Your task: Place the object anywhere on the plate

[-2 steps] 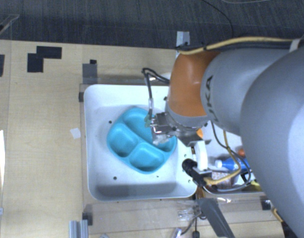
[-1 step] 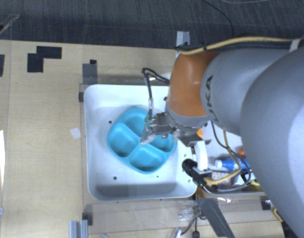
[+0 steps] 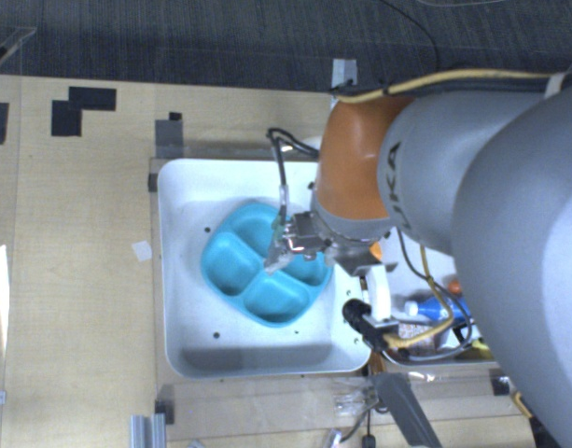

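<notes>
**A:** Where's your plate sitting?

**B:** Look at the middle of the frame, a little left of centre — the blue plate, divided into compartments, lies in the left white bin on the tabletop. It rests tilted in the frame, like a clover turned on a corner, nearer the bin's right side than its left.

**A:** And the arm?

**B:** Your grey arm fills the right half of the frame, its orange band just right of centre. The pincer hangs over the plate's right part, about where the compartment ridges meet.

**A:** Spread or pressed together?

**B:** You can't tell from here; the metal parts blur together against the blue. Nor can you make out any object between them.

**A:** Then where's the object?

**B:** I can't single one out. The right bin, lower right of centre and largely covered by the arm, shows a clutter of small items — white, blue, orange and yellow bits, too small to name.
</notes>
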Action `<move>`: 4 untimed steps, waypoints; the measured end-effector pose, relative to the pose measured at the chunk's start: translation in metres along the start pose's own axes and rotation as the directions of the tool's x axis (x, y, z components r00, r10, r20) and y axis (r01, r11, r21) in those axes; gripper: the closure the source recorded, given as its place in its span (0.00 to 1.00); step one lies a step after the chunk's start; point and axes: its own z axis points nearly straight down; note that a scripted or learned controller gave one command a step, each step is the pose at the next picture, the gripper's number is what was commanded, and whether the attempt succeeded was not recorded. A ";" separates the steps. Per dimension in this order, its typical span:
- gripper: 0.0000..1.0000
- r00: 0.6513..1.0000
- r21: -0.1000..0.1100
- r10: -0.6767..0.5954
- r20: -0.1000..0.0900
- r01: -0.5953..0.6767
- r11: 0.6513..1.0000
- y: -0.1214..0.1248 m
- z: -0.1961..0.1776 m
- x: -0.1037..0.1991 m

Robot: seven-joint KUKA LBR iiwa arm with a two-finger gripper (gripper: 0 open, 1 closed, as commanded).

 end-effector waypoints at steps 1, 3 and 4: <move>0.00 1.000 0.000 0.000 0.000 0.000 1.000 0.000 0.000 0.000; 0.00 1.000 0.000 0.000 0.000 0.000 1.000 0.000 0.000 0.000; 0.00 1.000 0.000 0.000 0.000 0.000 1.000 0.000 0.000 0.000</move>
